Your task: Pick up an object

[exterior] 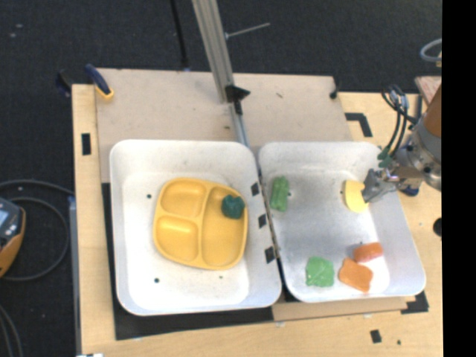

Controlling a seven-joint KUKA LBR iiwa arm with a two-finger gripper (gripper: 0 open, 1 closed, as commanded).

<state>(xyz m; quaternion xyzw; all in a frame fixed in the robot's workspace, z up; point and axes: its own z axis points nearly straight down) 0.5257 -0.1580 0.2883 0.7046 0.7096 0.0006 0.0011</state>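
Orange blocks (pixel 361 266), two of them touching, sit nearest the camera in the right bin (pixel 327 162), with a light green lump (pixel 320 272) just to their left. Taking the right bin as reference: the left bin (pixel 134 169) lies alongside it, holding a yellow divided tray (pixel 195 225) with a dark green piece (pixel 233 207) in the tray's upper right compartment. Further back in the right bin, a green oblong piece (pixel 280 194) rests near the wall shared with the left bin. My gripper (pixel 370 187) is at the bin's right side, touching a yellow round object (pixel 353 196); whether my fingers grip it, cannot tell. Behind both bins, an aluminium post (pixel 214 43) rises.
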